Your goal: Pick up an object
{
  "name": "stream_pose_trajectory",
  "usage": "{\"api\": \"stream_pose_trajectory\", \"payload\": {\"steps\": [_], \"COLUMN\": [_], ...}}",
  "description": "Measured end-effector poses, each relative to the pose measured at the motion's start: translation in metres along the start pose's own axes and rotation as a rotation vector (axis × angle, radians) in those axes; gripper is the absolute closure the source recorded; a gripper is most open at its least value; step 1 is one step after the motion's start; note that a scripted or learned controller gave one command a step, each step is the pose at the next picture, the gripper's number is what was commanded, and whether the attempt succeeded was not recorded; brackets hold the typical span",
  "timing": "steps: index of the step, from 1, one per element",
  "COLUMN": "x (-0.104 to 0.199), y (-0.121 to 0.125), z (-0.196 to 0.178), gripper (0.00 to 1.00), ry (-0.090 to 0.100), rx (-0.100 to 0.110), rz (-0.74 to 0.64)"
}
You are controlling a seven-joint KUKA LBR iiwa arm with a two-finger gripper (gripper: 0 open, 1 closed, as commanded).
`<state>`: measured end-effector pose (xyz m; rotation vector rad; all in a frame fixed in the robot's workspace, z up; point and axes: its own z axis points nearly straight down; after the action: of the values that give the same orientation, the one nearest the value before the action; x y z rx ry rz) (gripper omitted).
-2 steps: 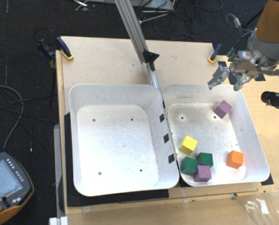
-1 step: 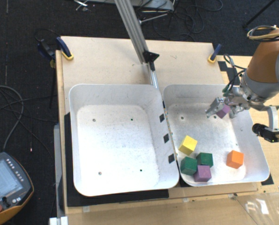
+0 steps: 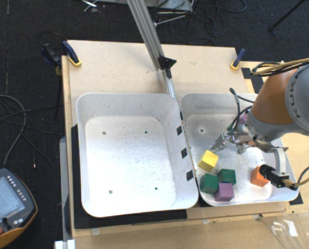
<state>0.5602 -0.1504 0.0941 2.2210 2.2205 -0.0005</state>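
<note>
In the right bin (image 3: 206, 105) lie several small blocks: a yellow one (image 3: 208, 161), two green ones (image 3: 227, 176) (image 3: 209, 183), a purple one (image 3: 225, 191) and an orange one (image 3: 258, 176) near the bin's right rim. My gripper (image 3: 231, 143) hangs over the middle of this bin, just up and to the right of the yellow block. It is open, with its metal fingers (image 3: 220, 141) spread, and nothing sits between them.
The left bin (image 3: 92, 139) lies beside the right one, their rims meeting in the middle. A metal pole (image 3: 146, 30) slants down to the bench's back. Blue and yellow clamps (image 3: 71, 53) (image 3: 237, 59) grip the bench's far corners.
</note>
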Motion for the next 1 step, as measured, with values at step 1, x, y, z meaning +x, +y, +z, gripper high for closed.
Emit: {"api": "stream_pose_trajectory", "payload": {"steps": [1], "x": [0.0427], "y": [-0.0581], "z": [-0.0026], "gripper": [0.0], "ry": [0.001], "rx": [-0.002], "rz": [0.0]}}
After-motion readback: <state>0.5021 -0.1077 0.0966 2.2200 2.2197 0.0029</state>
